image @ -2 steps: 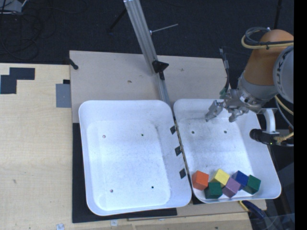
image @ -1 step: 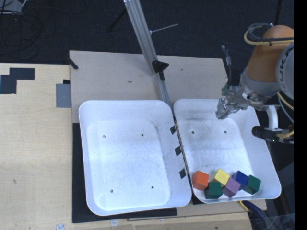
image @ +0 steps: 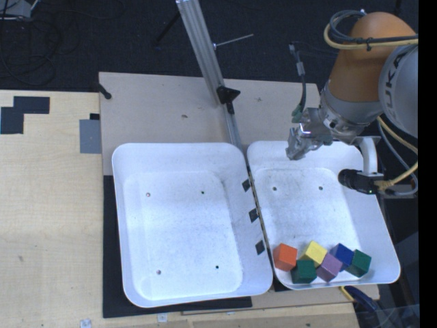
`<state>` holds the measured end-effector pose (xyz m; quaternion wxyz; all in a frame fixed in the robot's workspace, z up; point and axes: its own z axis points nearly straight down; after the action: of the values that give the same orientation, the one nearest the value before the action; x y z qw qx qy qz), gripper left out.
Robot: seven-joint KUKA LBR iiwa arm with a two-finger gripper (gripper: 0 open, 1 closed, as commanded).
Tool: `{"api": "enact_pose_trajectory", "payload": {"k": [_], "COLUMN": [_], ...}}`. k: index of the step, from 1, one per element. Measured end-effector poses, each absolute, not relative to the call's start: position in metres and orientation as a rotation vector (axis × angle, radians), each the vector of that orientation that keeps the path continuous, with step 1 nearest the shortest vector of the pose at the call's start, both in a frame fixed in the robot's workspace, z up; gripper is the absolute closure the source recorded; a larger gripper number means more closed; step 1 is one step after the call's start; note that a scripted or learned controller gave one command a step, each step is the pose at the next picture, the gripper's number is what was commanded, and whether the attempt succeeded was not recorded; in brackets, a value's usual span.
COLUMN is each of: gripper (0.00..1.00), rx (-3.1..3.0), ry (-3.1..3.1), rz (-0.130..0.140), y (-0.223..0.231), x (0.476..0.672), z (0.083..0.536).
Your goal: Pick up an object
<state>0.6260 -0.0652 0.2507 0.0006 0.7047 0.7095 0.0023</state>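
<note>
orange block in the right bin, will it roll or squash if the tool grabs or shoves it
The orange block looks like a flat-faced cube, so it should slide rather than roll. It appears solid, so probably stiff under a grasp. It touches the dark green block, so a push would likely nudge that one too.

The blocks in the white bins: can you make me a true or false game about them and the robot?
1. All the blocks lie in the right bin. True.
2. The tool is touching the orange block. False: it hangs over the bin's far edge, while that block lies by the near edge.
3. There is a yellow block. True.
4. The blocks are spread all over both bins. False: they huddle together in one near corner.
</note>
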Motion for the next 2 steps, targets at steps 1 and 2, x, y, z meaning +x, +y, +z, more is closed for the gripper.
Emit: {"api": "enact_pose_trajectory", "payload": {"k": [1, 2], "gripper": [1.00, 1.00], "rx": [2.223, 2.221], "ry": [2.233, 2.229], "rz": [-0.007, -0.004], "y": [-0.006, 0.039], "x": [0.627, 0.583], "z": [0.186, 0.214]}}
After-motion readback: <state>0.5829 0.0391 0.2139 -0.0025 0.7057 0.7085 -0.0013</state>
